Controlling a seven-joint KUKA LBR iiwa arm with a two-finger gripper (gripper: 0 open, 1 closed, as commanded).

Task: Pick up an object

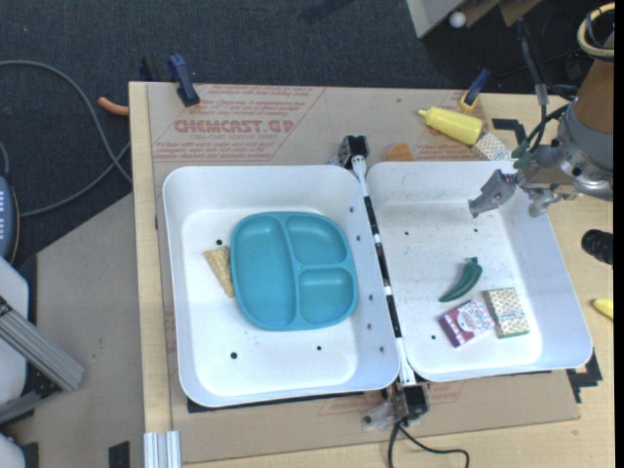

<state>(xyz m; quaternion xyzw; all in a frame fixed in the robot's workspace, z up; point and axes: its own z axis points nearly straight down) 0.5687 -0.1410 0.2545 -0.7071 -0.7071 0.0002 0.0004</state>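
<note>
In the right bin [429, 203] lie a curved green pepper [461, 281], a purple packet [466, 322] and a small tan box [507, 312], grouped near the front right. My gripper [512, 201] hangs over the bin's back right part, well behind these objects. Its fingers are spread open with nothing between them; the left fingertip [485, 201] points down and left. The left bin [195, 359] holds a teal divided plate [292, 269], with a tan cracker-like piece [219, 266] tucked at its left edge.
A yellow bottle [451, 122] lies on the board behind the right bin, beside a small orange item [398, 151]. Blue clamps [182, 78] [475, 86] grip the board's back edge. A black divider rail [375, 252] runs between the bins.
</note>
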